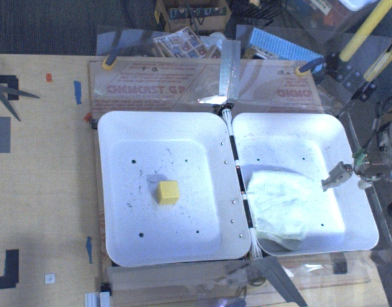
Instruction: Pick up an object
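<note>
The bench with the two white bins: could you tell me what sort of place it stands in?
Probably a robotics lab or workshop. Two shallow white bins sit clamped on a wooden bench, a yellow block lies in the left one, and cluttered boxes stand behind.

I see one small yellow block [168, 192], cube-like, lying flat on the floor of the left bin [119, 139], near the middle and slightly toward the near side, well apart from every wall.

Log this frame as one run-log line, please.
end effector: at right bin's right edge, holding nothing | yellow block: on left bin floor, untouched | pick: not done
</note>
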You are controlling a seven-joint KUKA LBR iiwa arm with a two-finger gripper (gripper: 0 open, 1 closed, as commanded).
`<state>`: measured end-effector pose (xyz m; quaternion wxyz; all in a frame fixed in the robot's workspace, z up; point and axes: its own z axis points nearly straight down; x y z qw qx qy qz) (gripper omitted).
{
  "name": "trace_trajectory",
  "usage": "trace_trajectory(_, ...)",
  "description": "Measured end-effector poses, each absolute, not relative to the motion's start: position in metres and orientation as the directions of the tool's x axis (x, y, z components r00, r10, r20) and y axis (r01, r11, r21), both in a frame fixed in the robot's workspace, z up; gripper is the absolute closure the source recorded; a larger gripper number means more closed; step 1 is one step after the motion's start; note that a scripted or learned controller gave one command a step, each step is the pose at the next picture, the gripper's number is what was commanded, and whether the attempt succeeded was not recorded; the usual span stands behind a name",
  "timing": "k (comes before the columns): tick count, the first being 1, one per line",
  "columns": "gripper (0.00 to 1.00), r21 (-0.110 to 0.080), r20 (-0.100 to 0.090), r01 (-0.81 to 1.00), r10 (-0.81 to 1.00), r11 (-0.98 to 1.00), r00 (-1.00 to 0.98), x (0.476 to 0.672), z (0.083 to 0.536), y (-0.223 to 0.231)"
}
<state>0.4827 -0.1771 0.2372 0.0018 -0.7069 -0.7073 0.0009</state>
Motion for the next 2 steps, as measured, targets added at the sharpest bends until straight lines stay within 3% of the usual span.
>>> trace_trajectory(1, 0.00, -0.003, 0.001, 1.000, 1.000, 0.024, -0.024, 0.489, 0.174, -0.173)
trace_trajectory(2, 0.00, 0.007, -0.003, 0.998, 0.998, 0.064, -0.064, 0.559, 0.090, -0.176)
